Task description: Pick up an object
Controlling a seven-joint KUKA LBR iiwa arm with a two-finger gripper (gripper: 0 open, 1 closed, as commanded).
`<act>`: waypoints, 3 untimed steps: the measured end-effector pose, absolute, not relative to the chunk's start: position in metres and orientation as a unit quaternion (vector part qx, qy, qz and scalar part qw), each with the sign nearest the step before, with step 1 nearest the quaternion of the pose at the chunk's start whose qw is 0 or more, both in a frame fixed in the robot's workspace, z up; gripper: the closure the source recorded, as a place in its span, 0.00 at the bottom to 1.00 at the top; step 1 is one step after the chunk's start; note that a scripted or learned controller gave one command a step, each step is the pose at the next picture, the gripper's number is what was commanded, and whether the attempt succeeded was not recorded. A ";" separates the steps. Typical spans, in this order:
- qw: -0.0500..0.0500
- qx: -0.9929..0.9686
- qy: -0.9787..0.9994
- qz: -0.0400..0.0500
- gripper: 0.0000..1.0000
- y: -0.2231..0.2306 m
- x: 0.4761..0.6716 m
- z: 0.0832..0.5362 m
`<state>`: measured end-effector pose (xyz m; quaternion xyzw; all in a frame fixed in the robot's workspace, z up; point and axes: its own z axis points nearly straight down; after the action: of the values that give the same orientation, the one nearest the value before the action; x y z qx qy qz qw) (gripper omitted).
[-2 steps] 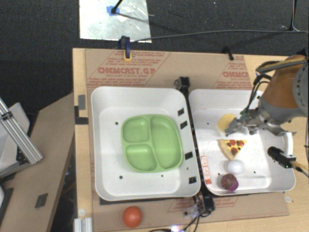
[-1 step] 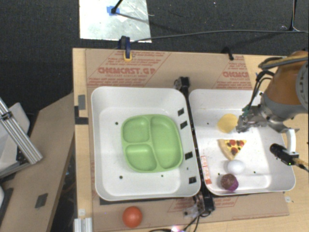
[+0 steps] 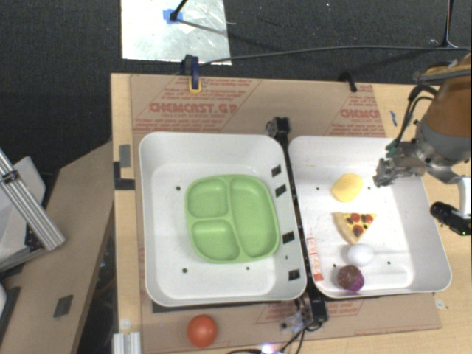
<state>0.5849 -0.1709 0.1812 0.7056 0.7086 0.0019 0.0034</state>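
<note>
Bench on dark floor, seen from above at a slant.

Bench [image 3: 221, 94] covered with tan cardboard sheet printed in red lettering; blue and yellow clamp [image 3: 192, 74] pins it at the far edge. Dark carpet-like floor [image 3: 59, 50] around it on the far side and left. Shiny silver sheet [image 3: 177, 21] lies on floor beyond bench, blue tape mark [image 3: 174, 16] on it, thin black rod crossing it. Black cable [image 3: 332, 49] runs across floor toward the right. Aluminium frame rail [image 3: 29, 205] at left edge, next to a lower tan board [image 3: 74, 257]. Light even, soft shadows.
</note>
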 end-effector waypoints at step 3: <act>0.000 0.704 0.710 0.001 1.00 -0.112 0.583 0.252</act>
<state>0.5835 -0.1117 0.2520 0.7038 0.7104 0.0013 0.0003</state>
